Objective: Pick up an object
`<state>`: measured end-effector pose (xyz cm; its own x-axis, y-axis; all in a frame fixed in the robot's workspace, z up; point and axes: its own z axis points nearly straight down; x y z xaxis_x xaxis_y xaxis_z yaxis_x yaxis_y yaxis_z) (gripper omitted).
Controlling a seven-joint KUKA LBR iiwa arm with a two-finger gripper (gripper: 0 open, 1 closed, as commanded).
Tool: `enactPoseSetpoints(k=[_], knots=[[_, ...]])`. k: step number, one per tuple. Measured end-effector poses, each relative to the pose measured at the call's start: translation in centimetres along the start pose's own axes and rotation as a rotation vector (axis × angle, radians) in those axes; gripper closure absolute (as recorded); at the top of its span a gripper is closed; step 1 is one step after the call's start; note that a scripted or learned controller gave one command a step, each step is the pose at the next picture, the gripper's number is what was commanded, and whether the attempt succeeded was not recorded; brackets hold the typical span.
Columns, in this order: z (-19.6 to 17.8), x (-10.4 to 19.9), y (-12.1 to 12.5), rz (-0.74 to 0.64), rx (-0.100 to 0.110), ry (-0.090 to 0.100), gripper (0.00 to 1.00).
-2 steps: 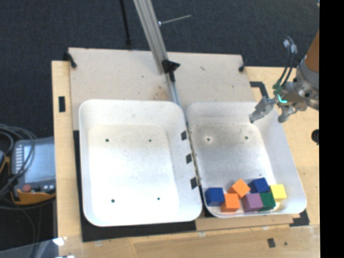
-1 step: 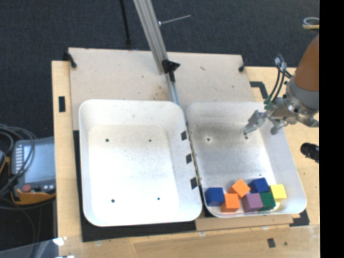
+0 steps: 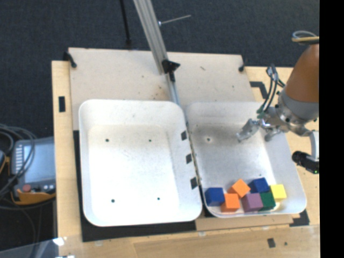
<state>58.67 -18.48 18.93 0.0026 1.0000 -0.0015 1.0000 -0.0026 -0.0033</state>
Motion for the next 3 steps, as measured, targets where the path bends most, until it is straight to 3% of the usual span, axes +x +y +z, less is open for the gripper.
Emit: enactPoseSetpoints(k=[1, 2, 3], knots=[[5.4, 0.3, -1.0, 0.000, 0.001, 0.001, 0.00], [4.0, 0.2, -0.8, 0.006, -0.009, 0.000, 1.00], [-0.5, -0.5, -0.7, 0.007, -0.010, -0.001, 1.00]])
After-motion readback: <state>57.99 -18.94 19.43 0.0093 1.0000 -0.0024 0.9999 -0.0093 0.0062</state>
